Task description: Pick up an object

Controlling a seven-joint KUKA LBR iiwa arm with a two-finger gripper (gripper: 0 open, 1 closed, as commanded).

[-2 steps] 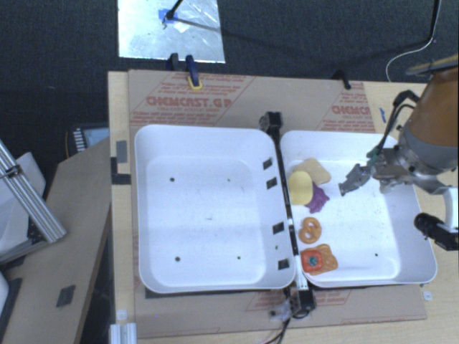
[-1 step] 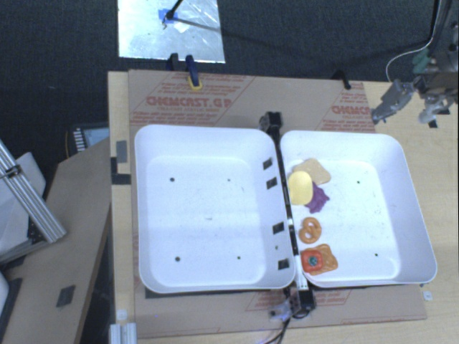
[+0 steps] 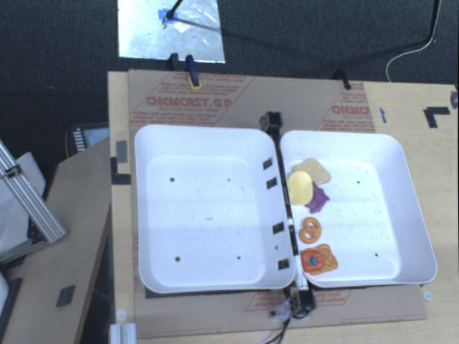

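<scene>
Several small objects lie along the left side of the right bin (image 3: 401, 192). A yellow rounded piece (image 3: 300, 187) rests beside a tan flat piece (image 3: 313, 169) and a purple piece (image 3: 318, 199). Below them lies a small orange ring (image 3: 310, 229), and nearest the front an orange piece with a red and blue centre (image 3: 318, 260).
The left bin (image 3: 208, 206) adjoins the right one along a divider with black clips (image 3: 276, 185). Both rest on a cardboard sheet (image 3: 193, 99) on the wooden bench. A shiny metal plate (image 3: 171, 20) lies at the back, an aluminium frame (image 3: 25, 192) at left.
</scene>
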